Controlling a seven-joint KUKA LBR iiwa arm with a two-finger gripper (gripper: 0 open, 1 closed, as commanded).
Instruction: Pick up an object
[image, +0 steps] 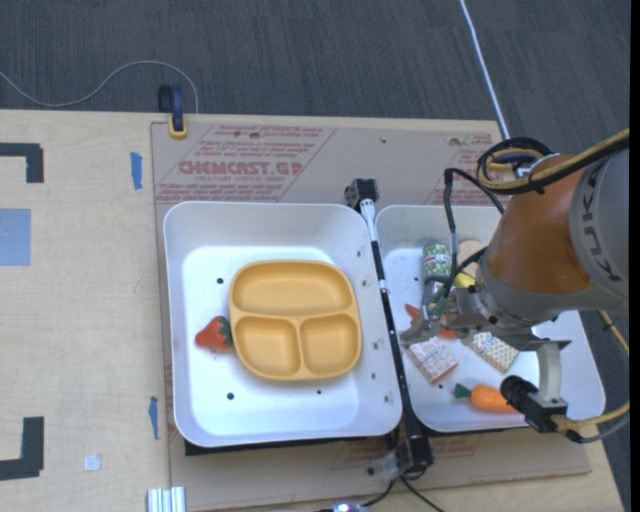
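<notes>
Landmark: the right bin, the white bin under my arm.
Things to pick: a toy carrot lies by the right bin's near wall; a small red-and-white patterned packet sits just left of it, toward the bin's left wall; a green can stands near the bin's far wall.
My gripper: low inside the right bin, between the can and the packet; whether my fingers are apart or together I cannot tell.
My arm: covers the right bin's middle and right side.
Left bin: touching the right bin's left wall, holding a yellow divided plate with a toy strawberry at its left edge.
</notes>
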